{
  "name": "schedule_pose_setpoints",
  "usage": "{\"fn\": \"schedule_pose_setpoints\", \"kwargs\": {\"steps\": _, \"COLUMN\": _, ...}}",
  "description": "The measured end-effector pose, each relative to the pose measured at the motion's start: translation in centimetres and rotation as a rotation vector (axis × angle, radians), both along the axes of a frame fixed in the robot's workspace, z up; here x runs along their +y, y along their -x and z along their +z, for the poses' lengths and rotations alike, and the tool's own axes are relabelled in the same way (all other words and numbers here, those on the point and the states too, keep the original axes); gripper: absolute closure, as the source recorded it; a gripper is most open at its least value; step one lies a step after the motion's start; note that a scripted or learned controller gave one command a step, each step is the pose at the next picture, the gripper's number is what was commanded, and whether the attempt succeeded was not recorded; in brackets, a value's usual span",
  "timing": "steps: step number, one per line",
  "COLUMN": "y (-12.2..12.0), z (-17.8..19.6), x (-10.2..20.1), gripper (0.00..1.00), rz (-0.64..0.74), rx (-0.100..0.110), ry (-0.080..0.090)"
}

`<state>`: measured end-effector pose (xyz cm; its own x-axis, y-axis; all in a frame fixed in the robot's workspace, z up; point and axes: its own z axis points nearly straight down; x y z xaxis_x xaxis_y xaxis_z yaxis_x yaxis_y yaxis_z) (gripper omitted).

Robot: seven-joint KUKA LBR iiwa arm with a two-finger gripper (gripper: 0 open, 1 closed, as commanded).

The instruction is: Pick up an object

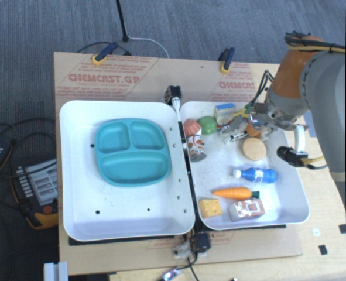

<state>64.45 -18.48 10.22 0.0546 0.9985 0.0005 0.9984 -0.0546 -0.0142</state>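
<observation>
Nearest the camera sat a cheese wedge (210, 207) and a small carton (246, 210), just below the carrot (234, 192). Blue bottle (256, 175) lay just above the carrot, round cookie (254, 149) further up. My gripper (238, 131) hovered up-left of the cookie; jaw state I couldn't tell.
</observation>
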Motion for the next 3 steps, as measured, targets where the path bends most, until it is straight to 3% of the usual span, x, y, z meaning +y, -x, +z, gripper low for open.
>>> {"fn": "schedule_pose_setpoints", "kwargs": {"steps": 1, "y": -2.0, "z": -1.0, "x": -2.7, "gripper": 0.00, "rz": 0.279, "rx": 0.025, "ry": -0.030}}
{"fn": "schedule_pose_setpoints", "kwargs": {"steps": 2, "y": 1.1, "z": -1.2, "x": -3.7, "gripper": 0.00, "rz": 0.613, "rx": -0.026, "ry": 0.001}}
{"fn": "schedule_pose_setpoints", "kwargs": {"steps": 3, "y": 2.7, "z": -1.3, "x": 2.3, "gripper": 0.00, "rz": 0.569, "rx": -0.023, "ry": 0.003}}
